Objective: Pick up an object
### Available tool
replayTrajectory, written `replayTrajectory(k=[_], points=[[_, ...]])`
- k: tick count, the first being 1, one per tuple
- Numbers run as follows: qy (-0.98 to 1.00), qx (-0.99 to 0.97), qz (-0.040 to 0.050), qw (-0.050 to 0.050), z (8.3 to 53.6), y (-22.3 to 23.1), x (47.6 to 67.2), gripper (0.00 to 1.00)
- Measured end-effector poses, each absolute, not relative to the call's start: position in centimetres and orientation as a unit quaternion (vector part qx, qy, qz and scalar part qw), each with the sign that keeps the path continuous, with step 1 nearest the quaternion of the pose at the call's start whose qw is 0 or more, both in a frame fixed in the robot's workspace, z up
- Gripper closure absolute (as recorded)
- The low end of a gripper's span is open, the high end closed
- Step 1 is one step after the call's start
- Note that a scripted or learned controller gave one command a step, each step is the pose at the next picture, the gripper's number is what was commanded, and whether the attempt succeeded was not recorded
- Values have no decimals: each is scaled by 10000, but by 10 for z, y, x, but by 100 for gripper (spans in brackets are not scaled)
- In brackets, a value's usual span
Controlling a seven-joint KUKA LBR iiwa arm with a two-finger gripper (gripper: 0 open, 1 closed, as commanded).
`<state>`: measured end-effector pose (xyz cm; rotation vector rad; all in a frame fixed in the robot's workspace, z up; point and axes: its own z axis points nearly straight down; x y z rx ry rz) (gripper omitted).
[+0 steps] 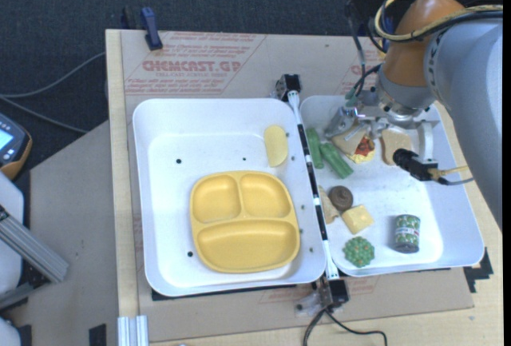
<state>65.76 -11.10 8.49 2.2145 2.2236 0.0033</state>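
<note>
While the grey arm's jaws [369, 127] hung over the right white bin's [459, 244] far end, above a red-and-tan food piece [363, 148], their state could not be determined.

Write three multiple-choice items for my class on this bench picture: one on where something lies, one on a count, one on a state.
1. Where does the yellow divided tray lie?
A. In the left bin
B. In the right bin
C. On the floor

2. How many compartments does the tray have?
A. Two
B. Three
C. Five

3. How does the green-labelled can stand?
A. Crushed flat
B. Upright on the bin floor
C. Held in the air by the arm

Key: 1 A, the tray fills the middle of the left bin. 2 B, two small sections sit above one long one. 3 B, the can stands on its base in the right bin, far from the gripper.
</note>
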Motion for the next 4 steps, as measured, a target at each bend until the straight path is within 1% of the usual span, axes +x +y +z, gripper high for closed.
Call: replayTrajectory(k=[1, 2, 3, 4], points=[[7063, 7079, -18, -36, 84, -109, 584, 0], [7070, 7072, -8, -22, 84, -95, 569, 0], [7068, 7074, 1, -6, 95, -96, 570, 100], [7106, 7036, 61, 40, 225, -19, 560, 100]])
